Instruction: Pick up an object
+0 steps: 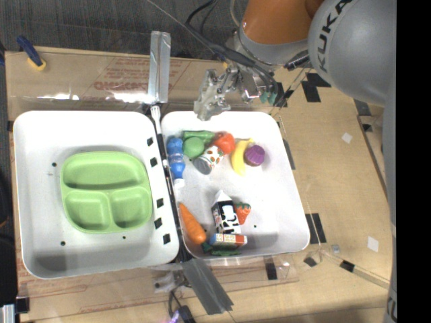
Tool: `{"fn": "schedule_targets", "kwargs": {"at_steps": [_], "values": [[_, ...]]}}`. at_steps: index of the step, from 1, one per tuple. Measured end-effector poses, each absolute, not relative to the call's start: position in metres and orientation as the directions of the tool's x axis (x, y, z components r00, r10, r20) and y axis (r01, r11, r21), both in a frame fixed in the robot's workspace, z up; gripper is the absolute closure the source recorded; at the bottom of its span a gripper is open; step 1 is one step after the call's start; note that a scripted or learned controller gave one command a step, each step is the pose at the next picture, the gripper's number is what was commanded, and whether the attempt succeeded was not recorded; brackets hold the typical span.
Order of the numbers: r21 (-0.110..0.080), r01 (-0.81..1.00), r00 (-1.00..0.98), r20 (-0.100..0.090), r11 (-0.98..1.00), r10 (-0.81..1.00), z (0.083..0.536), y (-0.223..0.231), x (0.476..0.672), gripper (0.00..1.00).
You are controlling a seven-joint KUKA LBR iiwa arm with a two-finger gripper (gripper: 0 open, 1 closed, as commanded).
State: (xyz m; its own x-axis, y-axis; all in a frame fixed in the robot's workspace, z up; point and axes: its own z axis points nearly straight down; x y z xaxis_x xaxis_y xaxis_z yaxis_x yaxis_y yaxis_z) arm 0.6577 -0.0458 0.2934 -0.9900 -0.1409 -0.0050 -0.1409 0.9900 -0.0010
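Landmark: right bin (291,200), white, shallow, on the cardboard-covered worktop (337,180).

Near edge of the right bin: black-and-white milk carton (227,222) lying flat, something green under its near end, a small red strawberry-like piece (243,211) touching its right side. Carrot (192,225) lies along the bin's left wall, just left of the carton.

Middle of the bin: bare white floor.

Far half of the bin: cluster of toy food. Blue bottle (176,159) against the left wall, green pepper-like piece (196,144) beside it, small white-and-brown cup shape (209,160), red-orange piece (225,142), yellow banana (239,156), purple round piece (254,155) touching the banana's right side.

Left of the right bin: second white bin (27,180) holding a green three-compartment tray (106,190).

Past the far rim of the right bin: gripper (210,106) hangs over the rim's left part, above the pepper piece, nothing between its jaws; jaws look slightly spread. Grey arm (350,32) with orange band (283,5) comes in from upper right.
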Motion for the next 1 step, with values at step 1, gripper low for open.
{"fn": "schedule_targets", "kwargs": {"at_steps": [1], "values": [[0.001,-0.497,-0.868,0.002,0.868,-0.497,0.1944,-0.1021,0.6328,1.00]]}}
